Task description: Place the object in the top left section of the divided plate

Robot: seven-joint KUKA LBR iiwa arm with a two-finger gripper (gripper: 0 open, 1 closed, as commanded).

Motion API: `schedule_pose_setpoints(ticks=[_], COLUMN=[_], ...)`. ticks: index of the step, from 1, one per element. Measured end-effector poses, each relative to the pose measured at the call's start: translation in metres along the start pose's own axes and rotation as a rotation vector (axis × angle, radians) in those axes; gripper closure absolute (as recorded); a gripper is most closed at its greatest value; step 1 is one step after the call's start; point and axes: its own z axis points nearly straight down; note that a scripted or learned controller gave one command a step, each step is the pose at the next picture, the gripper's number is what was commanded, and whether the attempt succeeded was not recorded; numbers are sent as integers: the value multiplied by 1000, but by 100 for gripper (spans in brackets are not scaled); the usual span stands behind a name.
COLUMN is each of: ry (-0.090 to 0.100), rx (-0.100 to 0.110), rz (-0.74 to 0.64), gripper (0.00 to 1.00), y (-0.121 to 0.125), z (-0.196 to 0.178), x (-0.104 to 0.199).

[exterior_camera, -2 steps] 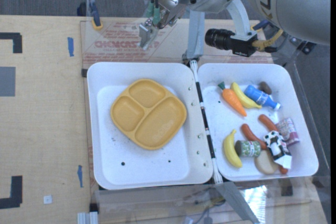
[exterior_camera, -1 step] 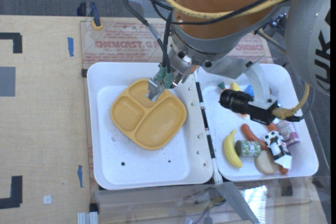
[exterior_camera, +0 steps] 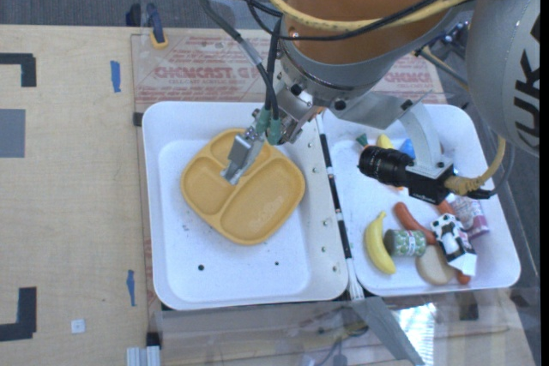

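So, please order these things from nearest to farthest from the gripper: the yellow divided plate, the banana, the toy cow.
1. The yellow divided plate, left bin, directly under the gripper.
2. The banana, right bin, near its left wall.
3. The toy cow, right bin, further right.

Red lettering on the cardboard sheet [exterior_camera: 199, 71] (partly hidden) reads "CHEMCAST".

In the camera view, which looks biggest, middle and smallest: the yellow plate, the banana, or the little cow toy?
1. Yellow divided plate, clearly the biggest.
2. Banana.
3. Black-and-white cow toy, which looks a little smaller than the banana. The two are close in size, so their order is less certain.
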Motion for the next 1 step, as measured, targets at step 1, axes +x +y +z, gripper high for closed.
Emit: schedule_pose_setpoints(ticks=[1], ry=[-3], rx=[-4], rz=[-3], gripper=[100], y=[2], z=[-11], x=[1])
